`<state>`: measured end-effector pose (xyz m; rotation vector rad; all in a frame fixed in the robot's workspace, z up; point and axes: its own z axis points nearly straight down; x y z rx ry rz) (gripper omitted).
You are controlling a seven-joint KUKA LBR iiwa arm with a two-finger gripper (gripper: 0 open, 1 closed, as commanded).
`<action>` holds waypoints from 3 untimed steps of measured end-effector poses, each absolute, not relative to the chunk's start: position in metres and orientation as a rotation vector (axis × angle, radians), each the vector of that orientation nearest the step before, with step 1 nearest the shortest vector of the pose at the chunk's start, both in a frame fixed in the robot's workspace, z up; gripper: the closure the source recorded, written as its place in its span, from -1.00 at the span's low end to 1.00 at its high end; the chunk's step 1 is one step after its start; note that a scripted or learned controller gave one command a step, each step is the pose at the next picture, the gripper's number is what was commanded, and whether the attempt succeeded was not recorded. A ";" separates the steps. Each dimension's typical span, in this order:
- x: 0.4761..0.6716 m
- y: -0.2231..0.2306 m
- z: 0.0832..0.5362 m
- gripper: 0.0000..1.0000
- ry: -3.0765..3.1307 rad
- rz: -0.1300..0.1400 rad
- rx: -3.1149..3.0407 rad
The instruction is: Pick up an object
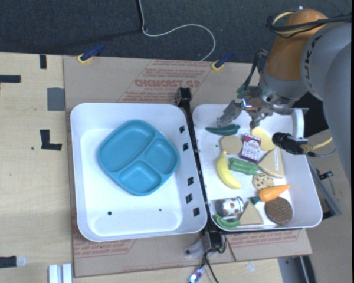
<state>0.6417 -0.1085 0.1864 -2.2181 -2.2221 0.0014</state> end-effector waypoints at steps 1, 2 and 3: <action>0.642 -0.107 0.196 1.00 -2.224 0.001 -2.215; 0.611 -0.067 0.342 1.00 -2.234 -0.014 -2.220; 0.581 0.012 0.438 1.00 -2.238 -0.015 -2.212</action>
